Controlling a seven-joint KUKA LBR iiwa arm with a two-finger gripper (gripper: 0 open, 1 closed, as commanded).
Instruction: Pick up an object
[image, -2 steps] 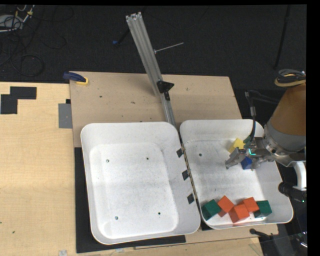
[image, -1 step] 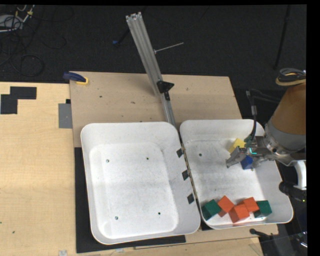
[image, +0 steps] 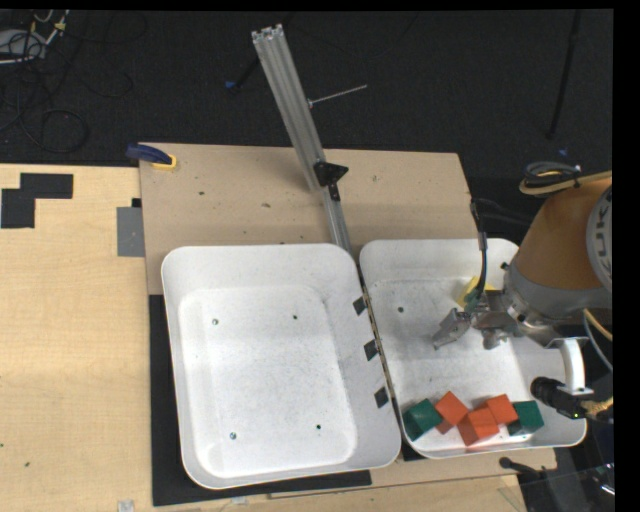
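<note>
My gripper (image: 470, 334) hangs over the middle of the right bin (image: 420, 270), and its two grey fingers (image: 447, 332) are spread apart with only white bin floor between them. A small yellow object (image: 470, 291) pokes out just behind the gripper, partly hidden by the wrist. Along the bin's near edge lies a cluster of blocks: a green one (image: 422, 417), an orange one (image: 452, 408), a red-orange one (image: 480, 426), another orange one (image: 502, 408) and a second green one (image: 527, 416). The gripper is well above this cluster in the view and apart from it.
The left bin (image: 265, 360) sits beside the right one, joined by black clips (image: 368, 350). A slanted aluminium rail (image: 298, 115) rises from behind the bins. A blue and yellow clamp (image: 152, 155) lies at the board's far left corner.
</note>
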